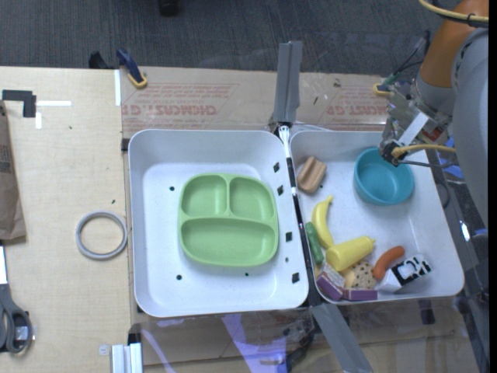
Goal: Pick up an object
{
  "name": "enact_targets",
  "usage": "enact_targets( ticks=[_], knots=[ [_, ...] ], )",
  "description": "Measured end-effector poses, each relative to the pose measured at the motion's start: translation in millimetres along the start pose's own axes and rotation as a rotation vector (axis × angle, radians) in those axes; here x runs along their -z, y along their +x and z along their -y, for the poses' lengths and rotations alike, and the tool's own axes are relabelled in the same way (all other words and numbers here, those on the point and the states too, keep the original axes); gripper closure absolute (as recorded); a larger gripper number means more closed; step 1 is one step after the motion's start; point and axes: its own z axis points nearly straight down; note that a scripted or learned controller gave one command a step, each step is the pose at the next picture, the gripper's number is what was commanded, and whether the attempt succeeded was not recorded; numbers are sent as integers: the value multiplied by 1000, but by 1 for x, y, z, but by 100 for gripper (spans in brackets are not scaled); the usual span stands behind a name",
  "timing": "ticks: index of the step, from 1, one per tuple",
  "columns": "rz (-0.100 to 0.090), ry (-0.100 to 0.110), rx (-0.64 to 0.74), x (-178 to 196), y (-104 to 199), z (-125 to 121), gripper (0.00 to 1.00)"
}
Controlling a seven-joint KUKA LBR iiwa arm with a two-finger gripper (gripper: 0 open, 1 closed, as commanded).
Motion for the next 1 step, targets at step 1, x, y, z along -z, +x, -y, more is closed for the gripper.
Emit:
enact_targets(
  ticks=[1],
  knots=[
    [1,2,66,-19,-43,-11,100]
  ],
)
